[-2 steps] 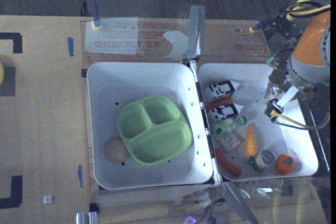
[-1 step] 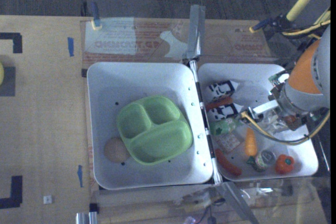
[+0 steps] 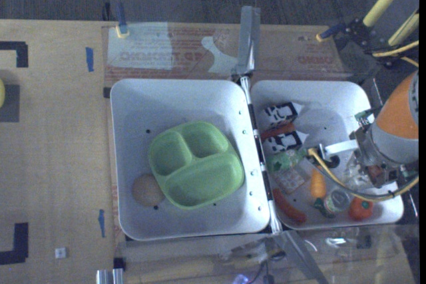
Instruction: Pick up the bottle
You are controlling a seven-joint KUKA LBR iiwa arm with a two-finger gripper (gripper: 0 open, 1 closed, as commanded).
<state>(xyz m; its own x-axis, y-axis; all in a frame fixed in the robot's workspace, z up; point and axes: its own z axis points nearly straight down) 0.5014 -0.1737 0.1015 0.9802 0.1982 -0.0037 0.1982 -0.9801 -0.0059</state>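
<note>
A small bottle with a grey cap and a greenish body lies near the front of the right bin, between an orange carrot-shaped piece and a red tomato. My gripper hangs over the right side of that bin, just above and to the right of the bottle, below the arm's orange band. Cables and the wrist body cover much of the gripper. Nothing shows clearly between its tips.
The right bin also holds two black-and-white cartons, a pale see-through item, a green packet and a red chili. In the left bin lie a green divided plate and a tan ball.
</note>
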